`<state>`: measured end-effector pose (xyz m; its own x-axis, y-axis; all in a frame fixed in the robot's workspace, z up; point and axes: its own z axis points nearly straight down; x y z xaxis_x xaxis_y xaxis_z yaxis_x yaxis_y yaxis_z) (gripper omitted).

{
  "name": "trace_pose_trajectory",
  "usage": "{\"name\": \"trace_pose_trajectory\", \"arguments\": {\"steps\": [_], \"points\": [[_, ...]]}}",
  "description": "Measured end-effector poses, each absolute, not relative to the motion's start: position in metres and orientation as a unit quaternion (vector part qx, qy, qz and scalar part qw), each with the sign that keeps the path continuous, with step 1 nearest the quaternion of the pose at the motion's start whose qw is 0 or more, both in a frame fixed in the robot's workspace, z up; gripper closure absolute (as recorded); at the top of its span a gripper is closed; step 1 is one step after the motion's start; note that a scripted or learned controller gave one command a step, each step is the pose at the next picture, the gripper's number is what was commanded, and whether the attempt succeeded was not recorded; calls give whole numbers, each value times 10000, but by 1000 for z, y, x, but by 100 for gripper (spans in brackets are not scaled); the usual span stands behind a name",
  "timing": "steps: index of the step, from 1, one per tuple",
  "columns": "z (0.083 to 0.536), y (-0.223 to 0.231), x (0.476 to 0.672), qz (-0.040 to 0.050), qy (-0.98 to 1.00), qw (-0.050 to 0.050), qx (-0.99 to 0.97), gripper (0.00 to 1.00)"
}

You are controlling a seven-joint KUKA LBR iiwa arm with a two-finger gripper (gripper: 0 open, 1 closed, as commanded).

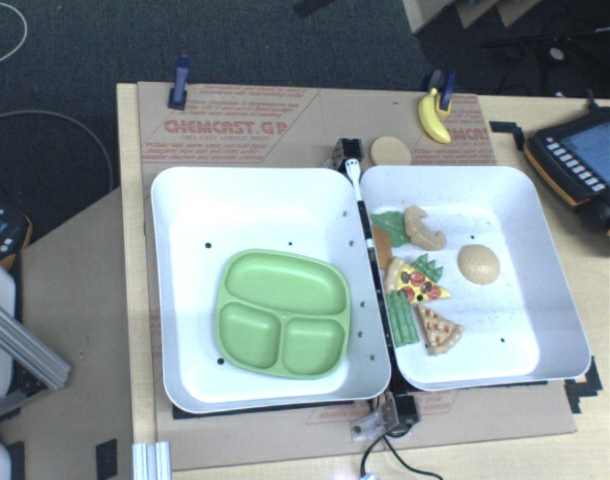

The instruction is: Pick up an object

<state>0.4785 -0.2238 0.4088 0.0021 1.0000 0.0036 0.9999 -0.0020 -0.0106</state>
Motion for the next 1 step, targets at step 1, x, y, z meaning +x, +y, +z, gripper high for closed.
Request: {"name": "trace_pose_trajectory", "arguments": {"steps": [1], "points": [[309,-189,478,19,-7079,58,-7063,100]]}}
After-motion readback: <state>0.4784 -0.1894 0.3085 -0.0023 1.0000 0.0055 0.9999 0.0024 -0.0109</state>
